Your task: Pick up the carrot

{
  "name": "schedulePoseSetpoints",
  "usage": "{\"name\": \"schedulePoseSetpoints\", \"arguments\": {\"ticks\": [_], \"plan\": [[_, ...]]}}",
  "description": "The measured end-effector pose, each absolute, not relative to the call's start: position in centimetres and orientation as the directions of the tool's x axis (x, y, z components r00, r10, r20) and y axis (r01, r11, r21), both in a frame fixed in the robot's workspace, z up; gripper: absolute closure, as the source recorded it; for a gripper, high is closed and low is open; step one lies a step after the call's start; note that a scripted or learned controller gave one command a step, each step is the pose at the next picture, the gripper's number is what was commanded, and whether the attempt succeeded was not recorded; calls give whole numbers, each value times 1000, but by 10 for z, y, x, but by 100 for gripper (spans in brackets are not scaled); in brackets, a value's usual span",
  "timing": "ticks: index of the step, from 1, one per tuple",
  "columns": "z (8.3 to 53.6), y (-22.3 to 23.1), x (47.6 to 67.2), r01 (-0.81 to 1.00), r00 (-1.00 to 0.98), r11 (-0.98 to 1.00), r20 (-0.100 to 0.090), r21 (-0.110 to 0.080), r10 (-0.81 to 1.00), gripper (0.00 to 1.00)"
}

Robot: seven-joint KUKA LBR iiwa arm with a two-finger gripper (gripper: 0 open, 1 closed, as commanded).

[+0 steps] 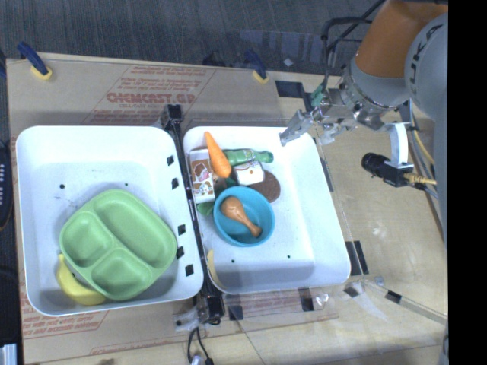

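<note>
The orange carrot lies slanted at the back left of the right bin, against a small printed carton. My gripper hangs over the back right corner of that bin, well to the right of the carrot and above it. Its fingers look spread apart with nothing between them.
A blue bowl holding a drumstick-shaped toy sits in front of the carrot. A green bottle and a brown round piece lie beside it. The left bin holds a green divided plate over a yellow item.
</note>
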State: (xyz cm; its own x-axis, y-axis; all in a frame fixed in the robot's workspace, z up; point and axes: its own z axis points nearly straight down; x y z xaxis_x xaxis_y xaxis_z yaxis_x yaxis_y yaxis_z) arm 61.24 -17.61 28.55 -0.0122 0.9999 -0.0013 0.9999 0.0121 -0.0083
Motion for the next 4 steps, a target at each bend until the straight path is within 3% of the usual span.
{"name": "schedulePoseSetpoints", "arguments": {"ticks": [1, 2, 3, 4], "plan": [[156, -112, 616, 1000, -13, 13, 1, -20, 1000, 0], [94, -104, 542, 970, -245, 245, -1, -4, 970, 0], [92, -96, 585, 990, -140, 140, -1, -10, 990, 0], [87, -112, 648, 932, -359, 360, 15, -47, 933, 0]]}}
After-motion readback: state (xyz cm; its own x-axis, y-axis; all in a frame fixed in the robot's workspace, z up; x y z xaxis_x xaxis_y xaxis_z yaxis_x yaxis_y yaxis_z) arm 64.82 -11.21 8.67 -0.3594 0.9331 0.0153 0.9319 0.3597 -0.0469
